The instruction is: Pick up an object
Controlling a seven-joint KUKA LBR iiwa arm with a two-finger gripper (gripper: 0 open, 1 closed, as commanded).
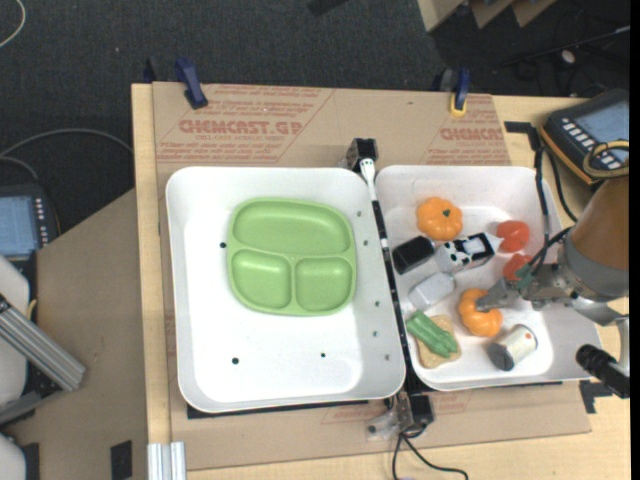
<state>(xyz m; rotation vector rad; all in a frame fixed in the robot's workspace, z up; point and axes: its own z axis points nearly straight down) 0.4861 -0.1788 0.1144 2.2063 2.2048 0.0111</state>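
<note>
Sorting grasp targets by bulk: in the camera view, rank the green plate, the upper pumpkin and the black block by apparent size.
1. Green plate, by far the largest.
2. Upper pumpkin.
3. Black block, close to the pumpkin, so unsure.

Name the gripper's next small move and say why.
Probably a short descent and close. The gripper sits in the right bin right at the lower orange pumpkin toy, and nothing shows as lifted yet. Whether its fingers already straddle the toy cannot be told.

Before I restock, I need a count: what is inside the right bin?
The right bin holds two orange pumpkins, a cow toy, red pieces, green food, a cylinder. The gripper covers whatever lies beneath.
</note>
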